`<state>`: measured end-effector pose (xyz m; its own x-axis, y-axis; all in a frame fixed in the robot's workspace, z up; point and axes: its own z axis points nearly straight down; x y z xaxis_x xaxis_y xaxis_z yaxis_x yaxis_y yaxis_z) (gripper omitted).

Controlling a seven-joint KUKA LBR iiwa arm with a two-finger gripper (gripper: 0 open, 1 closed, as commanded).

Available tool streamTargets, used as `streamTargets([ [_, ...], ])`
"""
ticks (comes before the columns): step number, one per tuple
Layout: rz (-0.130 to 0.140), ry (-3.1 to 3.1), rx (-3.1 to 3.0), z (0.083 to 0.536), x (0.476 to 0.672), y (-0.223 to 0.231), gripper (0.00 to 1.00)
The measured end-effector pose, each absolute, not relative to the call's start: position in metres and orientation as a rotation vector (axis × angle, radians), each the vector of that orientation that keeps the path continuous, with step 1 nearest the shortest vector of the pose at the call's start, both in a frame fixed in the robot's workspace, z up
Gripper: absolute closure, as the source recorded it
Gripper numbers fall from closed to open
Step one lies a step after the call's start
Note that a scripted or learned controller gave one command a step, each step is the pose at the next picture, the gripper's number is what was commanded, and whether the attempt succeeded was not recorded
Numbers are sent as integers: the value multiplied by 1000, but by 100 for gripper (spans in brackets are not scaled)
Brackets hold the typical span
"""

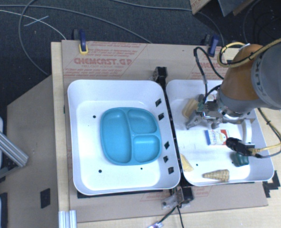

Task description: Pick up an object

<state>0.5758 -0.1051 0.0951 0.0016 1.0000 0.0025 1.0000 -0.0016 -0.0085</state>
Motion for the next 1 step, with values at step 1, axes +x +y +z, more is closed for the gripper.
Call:
streamTargets([
  [1, 3, -2218, -2218, 84, 575, -105, 0],
])
